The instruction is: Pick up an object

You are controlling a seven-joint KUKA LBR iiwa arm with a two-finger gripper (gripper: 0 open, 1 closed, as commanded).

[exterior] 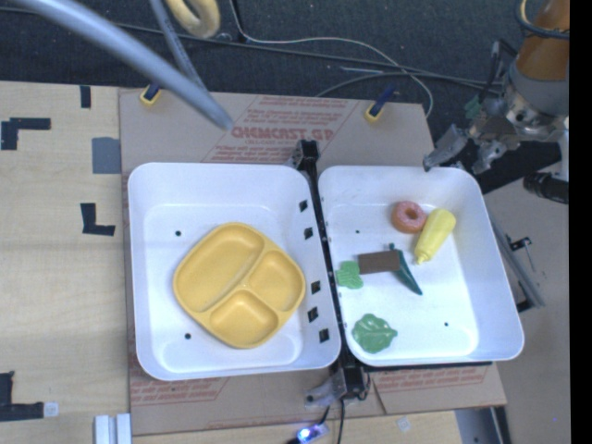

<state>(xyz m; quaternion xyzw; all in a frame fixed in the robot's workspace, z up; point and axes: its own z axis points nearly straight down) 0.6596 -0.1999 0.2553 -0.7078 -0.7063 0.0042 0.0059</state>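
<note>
The right bin (462,340) holds several small items. A pink donut (408,216) lies beside a yellow bottle (434,234). A brown block (376,263) touches a dark teal piece (408,273), with a small green piece (349,275) to its left. A green leafy piece (374,332) rests near the front. My gripper (460,158) hangs over the far right corner of this bin, well apart from the items. Its two fingers are spread, open, with nothing between them.
The left bin (153,248) holds a yellow divided plate (240,284). A black divider (317,248) runs between the bins. A grey pole (120,40) slants across the upper left, and cables (370,58) lie on the dark floor behind the bench.
</note>
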